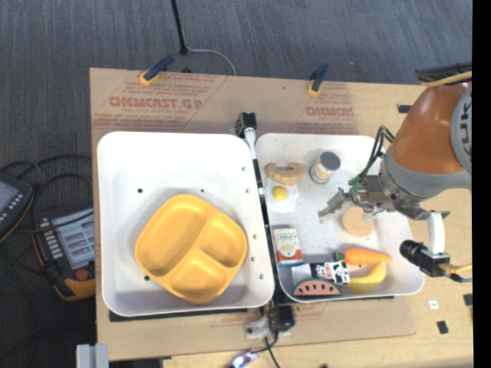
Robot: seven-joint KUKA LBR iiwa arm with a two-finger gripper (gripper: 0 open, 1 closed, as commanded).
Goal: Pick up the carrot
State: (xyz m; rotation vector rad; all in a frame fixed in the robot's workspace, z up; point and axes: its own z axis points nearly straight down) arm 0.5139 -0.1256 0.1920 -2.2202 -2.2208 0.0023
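We see the carrot [367, 257] at the right bin's [303, 148] near edge, touching a banana [367, 277]. The gripper [343, 205] (spread wide, holding nothing) hovers farther back; we fear it may snag the banana too.

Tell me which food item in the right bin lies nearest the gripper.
The tan round disc, just under the gripper. The carrot and banana lie farther toward the bin's front edge.

This is looking like a robotics lab. Cardboard [230, 102] is lying clamped over a bench on grey carpet [322, 14], and a teach pendant [11, 198] with trailing cables is sitting alongside.
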